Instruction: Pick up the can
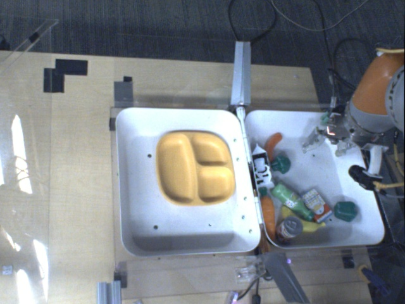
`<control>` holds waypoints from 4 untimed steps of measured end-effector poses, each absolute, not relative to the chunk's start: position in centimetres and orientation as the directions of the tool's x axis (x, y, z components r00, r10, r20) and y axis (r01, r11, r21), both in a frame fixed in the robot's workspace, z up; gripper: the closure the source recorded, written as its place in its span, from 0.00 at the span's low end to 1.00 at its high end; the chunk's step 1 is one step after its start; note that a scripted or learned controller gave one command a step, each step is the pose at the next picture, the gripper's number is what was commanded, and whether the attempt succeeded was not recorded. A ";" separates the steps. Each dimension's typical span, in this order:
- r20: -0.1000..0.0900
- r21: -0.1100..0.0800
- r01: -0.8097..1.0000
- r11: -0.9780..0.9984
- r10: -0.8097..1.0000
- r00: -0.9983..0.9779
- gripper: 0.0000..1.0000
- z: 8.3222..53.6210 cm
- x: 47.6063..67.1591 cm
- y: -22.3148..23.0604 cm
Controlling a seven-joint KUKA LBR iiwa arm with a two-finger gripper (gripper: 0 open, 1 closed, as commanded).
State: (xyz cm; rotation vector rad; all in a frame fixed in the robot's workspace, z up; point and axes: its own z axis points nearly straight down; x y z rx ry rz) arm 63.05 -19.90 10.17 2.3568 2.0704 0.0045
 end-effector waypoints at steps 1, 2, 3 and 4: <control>0.000 0.008 0.988 -0.154 0.988 0.154 0.00 8.7 64.8 -19.6; 0.001 0.008 0.937 -0.350 0.937 0.350 0.00 10.3 67.1 -17.0; 0.003 0.005 0.905 -0.424 0.905 0.424 0.00 8.8 59.2 -19.3; 0.005 0.006 0.797 -0.604 0.797 0.604 0.00 8.7 60.4 -15.1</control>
